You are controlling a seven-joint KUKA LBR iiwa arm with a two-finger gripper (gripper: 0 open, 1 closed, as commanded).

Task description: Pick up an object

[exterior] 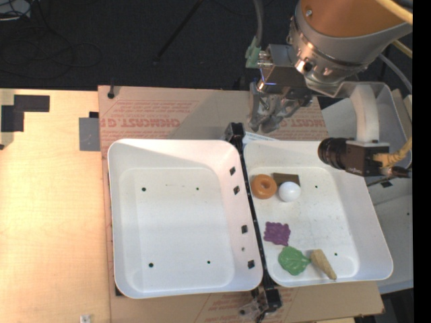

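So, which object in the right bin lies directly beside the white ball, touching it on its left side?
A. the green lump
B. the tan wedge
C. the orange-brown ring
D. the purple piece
C: the orange-brown ring sits right against the left side of the white ball near the back of the right bin, while the purple piece, green lump and tan wedge lie apart, nearer the front.

Robot lab test cell.
A wooden bench (47,200) carries two white bins (176,155) on cardboard (168,116); loose cables (40,5) trail behind the arm (343,25).
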